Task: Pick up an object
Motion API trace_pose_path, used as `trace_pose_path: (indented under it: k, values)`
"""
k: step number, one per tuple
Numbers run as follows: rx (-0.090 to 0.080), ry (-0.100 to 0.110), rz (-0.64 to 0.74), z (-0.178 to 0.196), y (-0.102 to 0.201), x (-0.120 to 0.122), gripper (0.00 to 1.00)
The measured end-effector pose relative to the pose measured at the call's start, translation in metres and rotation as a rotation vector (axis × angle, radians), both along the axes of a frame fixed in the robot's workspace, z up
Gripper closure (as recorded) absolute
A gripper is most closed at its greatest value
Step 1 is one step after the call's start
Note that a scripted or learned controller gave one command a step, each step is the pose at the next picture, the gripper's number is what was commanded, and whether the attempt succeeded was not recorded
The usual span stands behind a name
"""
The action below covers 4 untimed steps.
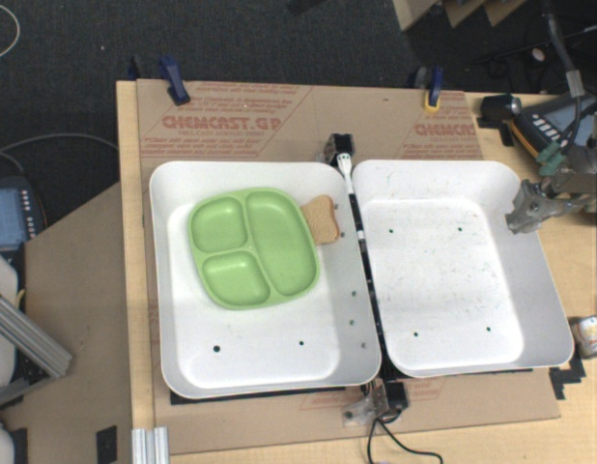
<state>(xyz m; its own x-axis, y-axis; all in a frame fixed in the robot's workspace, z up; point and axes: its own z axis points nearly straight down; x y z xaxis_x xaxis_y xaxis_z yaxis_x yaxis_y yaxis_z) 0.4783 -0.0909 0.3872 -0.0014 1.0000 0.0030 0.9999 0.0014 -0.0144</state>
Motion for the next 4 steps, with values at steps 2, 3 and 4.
trace_pose_path:
  k: [2, 3, 4]
  values:
    - [-0.001, 0.000, 0.002, 0.020, 0.027, 0.016, 1.00]
    - [0.000, -0.006, 0.007, -0.030, 0.105, 0.000, 1.00]
    - [-0.002, -0.011, 0.000, -0.039, 0.111, 0.001, 1.00]
